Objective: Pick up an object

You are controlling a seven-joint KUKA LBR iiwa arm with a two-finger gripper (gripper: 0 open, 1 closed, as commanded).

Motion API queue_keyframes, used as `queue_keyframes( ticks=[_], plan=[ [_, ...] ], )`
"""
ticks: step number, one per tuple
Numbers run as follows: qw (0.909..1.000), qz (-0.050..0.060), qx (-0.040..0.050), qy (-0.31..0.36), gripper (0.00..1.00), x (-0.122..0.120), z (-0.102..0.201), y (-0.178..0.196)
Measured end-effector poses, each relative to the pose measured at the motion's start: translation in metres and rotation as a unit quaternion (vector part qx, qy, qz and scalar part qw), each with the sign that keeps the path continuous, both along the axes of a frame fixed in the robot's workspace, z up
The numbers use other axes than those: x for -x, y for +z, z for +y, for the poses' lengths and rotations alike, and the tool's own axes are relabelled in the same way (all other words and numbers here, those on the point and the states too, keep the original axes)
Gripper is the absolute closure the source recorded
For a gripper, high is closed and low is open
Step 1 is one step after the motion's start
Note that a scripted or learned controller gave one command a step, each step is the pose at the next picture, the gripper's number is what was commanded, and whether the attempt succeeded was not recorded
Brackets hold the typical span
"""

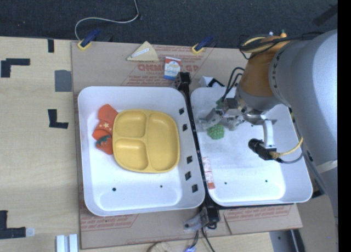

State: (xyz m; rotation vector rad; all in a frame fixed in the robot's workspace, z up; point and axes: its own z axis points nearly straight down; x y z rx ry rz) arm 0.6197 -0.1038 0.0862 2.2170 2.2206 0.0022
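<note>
two shallow white bins side by side on a cardboard sheet (109,59) over a pale wooden tabletop (33,152). in the left bin (137,199), a yellow divided plate (147,140) with three compartments, lying flat near the middle. tucked under and against the plate's left edge, an orange and red soft object (103,127) with a touch of green at its lower end, touching the plate. in the right bin (247,185), a small green object (216,132) near the upper left part, close to the wall shared with the other bin, resting on the bin floor. just above it and to its right, the gripper (218,115), reaching in from the grey arm (307,80) with its orange band (258,78). fingers pointing down and left toward the green object, lower tips near it; contact impossible to judge from this angle, and opening width impossible to judge too, so cannot tell whether spread or closed. nothing seen clearly between them. black cable with a yellow wire (274,152) looping off the wrist over the middle of the right bin. beyond the bins, on the cardboard, a small red, white and blue carton (172,68) standing upright near the top of the divider, and a pale triangular wedge (145,52) to its left. blue and yellow clamps (88,39) at the cardboard's far edge, with a thin white cable (109,20) curling over the dark floor behind.
</note>
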Motion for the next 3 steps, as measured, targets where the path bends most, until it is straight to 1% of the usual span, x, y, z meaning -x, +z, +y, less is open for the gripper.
queue_keyframes(
  ticks=[1, 2, 3],
  plan=[
    [1.0000, 0.001, 0.0004, -0.001, 0.00, -0.0064, 0.0079, -0.0004],
    [1.0000, -0.001, 0.0000, 0.000, 0.00, -0.0042, 0.0072, -0.0001],
    [1.0000, 0.002, -0.0007, 0.000, 0.00, -0.0117, 0.0069, -0.0005]
  ],
)
